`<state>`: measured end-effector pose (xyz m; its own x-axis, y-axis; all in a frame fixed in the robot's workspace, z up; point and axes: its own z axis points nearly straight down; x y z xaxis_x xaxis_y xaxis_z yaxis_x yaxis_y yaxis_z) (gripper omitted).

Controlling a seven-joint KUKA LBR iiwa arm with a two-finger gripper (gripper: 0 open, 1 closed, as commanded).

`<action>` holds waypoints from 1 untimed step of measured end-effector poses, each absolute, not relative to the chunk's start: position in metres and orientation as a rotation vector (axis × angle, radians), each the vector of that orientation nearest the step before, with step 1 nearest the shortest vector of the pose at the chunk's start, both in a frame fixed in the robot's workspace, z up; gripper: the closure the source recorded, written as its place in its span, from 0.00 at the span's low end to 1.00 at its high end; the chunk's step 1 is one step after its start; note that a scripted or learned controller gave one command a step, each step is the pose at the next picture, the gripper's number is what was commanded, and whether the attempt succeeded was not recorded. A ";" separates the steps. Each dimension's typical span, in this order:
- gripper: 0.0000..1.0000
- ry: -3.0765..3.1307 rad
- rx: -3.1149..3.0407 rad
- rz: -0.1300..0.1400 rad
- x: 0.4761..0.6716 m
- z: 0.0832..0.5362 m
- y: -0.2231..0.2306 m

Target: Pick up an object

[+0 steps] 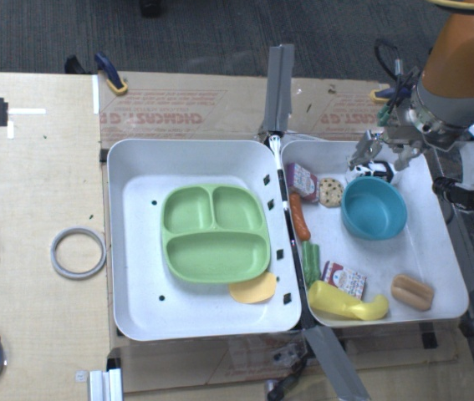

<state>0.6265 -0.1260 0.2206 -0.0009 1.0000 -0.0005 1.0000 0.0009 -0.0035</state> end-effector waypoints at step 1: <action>0.00 -2.344 -2.123 -0.018 0.663 0.116 -0.111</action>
